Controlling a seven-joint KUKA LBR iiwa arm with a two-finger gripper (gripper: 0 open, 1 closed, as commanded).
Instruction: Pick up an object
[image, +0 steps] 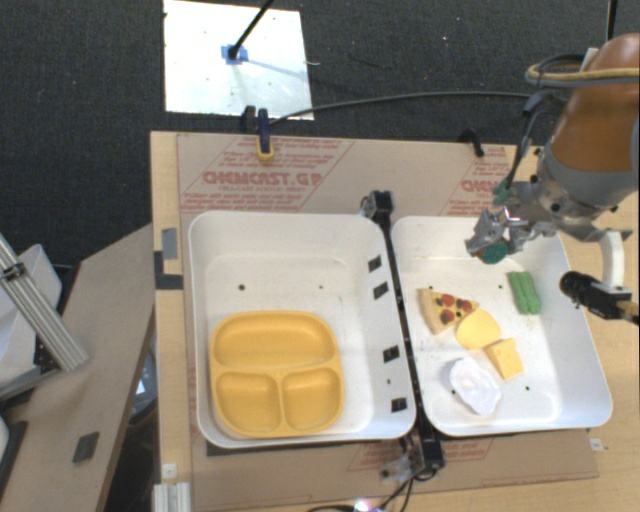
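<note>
Left bin (230, 250): yellow three-compartment tray (277, 374). Right bin (575, 395): pizza slice (441, 308), pale yellow round piece (478, 328), orange cheese wedge (505, 358), white crumpled lump (473, 386), green ridged stick (524, 292). Gripper (490, 245) over right bin's far side, a small teal object (492, 254) at its fingers; open or closed, cannot tell.

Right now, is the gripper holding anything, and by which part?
It cannot be told: a small teal thing sits right at the gripper, but the grip is not visible.
</note>
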